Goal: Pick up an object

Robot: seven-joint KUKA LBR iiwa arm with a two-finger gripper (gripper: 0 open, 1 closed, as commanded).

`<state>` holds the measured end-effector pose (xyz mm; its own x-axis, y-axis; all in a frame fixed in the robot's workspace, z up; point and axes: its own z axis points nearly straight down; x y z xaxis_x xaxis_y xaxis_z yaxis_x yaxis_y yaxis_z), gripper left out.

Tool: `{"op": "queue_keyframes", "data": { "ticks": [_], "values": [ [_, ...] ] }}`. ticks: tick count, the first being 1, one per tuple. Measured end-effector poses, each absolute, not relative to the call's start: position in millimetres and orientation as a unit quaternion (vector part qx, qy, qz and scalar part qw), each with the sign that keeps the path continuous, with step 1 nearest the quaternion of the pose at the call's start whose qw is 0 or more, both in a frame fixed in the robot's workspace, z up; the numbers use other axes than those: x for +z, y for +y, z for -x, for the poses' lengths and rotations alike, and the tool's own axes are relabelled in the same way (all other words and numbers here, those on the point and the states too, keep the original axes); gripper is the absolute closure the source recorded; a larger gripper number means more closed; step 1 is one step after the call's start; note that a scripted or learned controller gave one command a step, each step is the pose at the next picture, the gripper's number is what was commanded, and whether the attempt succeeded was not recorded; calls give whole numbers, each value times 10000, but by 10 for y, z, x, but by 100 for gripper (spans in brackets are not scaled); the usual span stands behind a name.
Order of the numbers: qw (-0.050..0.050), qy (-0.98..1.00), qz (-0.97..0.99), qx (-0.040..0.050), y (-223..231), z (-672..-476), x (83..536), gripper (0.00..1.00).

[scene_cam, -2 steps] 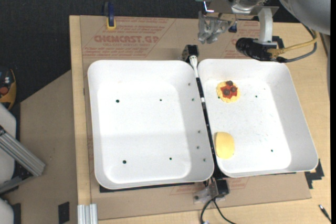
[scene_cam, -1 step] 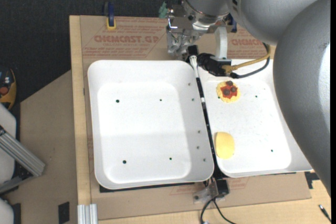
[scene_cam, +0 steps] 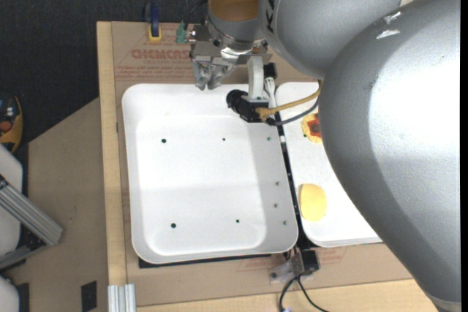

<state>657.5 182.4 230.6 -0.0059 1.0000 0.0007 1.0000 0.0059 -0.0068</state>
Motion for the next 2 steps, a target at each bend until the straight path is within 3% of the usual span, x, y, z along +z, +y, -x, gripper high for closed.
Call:
{"op": "queue_keyframes", "data": {
  "ticks": [1,2],
  "values": [
    [-31,-7075,7067,-50,1785,-6645,3204,100],
    [18,-7084,7058,21,2267,-6655,2386,100]
  ]
}}
